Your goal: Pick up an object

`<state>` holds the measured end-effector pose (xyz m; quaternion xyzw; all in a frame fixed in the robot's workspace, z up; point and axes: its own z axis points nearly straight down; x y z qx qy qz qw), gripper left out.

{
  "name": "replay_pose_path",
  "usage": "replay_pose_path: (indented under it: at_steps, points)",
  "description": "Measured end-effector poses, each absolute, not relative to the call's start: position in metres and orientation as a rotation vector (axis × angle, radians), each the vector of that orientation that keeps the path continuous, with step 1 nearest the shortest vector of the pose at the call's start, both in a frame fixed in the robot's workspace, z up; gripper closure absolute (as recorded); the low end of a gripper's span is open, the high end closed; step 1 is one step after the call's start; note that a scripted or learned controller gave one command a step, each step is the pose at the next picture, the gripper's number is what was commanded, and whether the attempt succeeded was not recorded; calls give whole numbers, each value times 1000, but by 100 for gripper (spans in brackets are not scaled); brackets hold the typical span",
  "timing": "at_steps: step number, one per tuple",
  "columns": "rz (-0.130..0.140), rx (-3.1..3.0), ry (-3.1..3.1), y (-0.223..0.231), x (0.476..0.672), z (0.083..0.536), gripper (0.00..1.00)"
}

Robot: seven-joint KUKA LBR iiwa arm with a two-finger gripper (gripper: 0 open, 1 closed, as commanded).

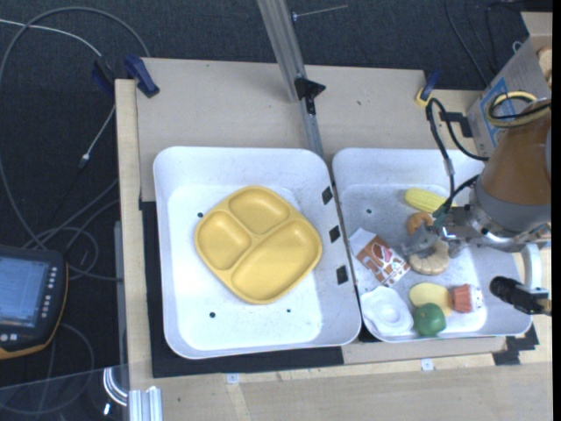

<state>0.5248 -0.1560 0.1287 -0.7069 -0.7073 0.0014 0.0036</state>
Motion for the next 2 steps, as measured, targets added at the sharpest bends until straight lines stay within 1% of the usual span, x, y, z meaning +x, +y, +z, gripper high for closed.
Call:
replay_pose_path:
  at_steps: [1, 2]
  points:
    - [-3, -2220, -2223, -156, 526, 143, 100]
    - [-5, -2223, -2228, -149, 531, 190, 100]
